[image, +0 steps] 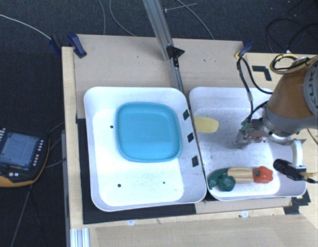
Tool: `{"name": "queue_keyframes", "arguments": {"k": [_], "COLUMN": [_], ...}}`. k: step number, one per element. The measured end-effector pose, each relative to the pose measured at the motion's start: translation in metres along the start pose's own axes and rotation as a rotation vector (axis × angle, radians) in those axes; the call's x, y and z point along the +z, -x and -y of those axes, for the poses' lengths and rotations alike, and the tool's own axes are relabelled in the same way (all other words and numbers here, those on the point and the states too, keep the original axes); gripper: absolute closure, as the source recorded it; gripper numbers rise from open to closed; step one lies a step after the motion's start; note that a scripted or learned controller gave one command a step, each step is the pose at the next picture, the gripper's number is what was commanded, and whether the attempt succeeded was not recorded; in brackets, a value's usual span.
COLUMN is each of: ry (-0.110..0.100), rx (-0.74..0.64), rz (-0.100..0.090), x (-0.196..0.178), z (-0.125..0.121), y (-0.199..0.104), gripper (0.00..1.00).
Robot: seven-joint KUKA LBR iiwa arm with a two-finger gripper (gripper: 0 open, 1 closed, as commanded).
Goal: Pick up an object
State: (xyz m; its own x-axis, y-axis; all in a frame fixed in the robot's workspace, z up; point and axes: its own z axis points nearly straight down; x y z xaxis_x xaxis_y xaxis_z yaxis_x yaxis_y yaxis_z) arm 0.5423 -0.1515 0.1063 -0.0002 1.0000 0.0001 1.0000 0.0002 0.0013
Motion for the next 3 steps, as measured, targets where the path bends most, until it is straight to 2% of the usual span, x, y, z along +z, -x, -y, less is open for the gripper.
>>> {"name": "queue_keyframes", "arguments": {"k": [1,2,3], "ry": [0.004,0.003,0.001], "rx": [-0.001,0.000,-0.005], "rz": [0.001,0.001,-0.001], "x": [-0.055,-0.105,-0.120], "z": [-0.011,-0.012,-0.024], "y": [-0.001,-0.001,-0.052], "gripper": [1.00,1.00,1.00]}}
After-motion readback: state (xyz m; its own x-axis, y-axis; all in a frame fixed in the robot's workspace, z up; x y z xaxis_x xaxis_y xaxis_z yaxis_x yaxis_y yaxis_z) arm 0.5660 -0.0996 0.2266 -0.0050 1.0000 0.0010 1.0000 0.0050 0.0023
